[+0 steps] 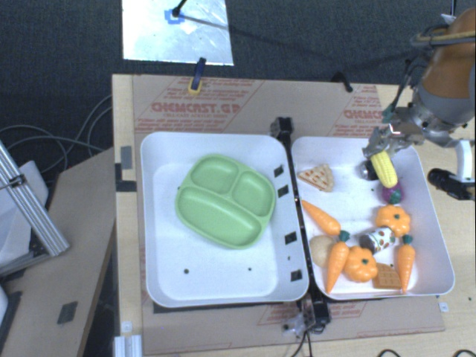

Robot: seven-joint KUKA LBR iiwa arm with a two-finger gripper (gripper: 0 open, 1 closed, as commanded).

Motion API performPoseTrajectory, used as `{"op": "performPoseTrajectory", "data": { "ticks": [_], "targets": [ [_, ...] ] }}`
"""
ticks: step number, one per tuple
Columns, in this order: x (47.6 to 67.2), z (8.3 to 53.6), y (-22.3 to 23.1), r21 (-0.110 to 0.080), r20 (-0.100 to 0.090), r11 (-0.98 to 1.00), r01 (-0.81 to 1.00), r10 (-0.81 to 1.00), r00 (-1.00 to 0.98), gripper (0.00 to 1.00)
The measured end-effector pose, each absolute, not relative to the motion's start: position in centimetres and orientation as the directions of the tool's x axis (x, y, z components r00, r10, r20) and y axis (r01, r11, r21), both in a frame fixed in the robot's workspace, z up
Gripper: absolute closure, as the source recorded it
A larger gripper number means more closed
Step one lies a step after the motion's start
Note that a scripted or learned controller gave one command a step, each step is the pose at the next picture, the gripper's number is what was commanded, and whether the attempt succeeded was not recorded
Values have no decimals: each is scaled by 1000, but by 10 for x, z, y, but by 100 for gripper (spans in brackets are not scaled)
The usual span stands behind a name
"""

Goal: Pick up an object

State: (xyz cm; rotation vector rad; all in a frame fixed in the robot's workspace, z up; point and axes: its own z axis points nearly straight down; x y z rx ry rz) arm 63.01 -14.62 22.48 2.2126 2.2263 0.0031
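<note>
Above the far right corner of the right white bin (439, 270), the grey two-finger gripper (383, 149) is closed around a yellow plastic corn cob (384, 169). The cob hangs tilted over the bin floor, beside a purple toy (393, 195).

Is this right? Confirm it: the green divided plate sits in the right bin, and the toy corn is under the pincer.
One detail is wrong. The camera view shows the green divided plate in the left bin, not the right bin. The rest stands: the toy corn is under the pincer.
</note>
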Motion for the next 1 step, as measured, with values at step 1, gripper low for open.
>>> {"op": "performPoseTrajectory", "data": {
  "ticks": [1],
  "targets": [
    [597,215,-108,-2,1,7,1000,1000,-7,100]
  ]
}}
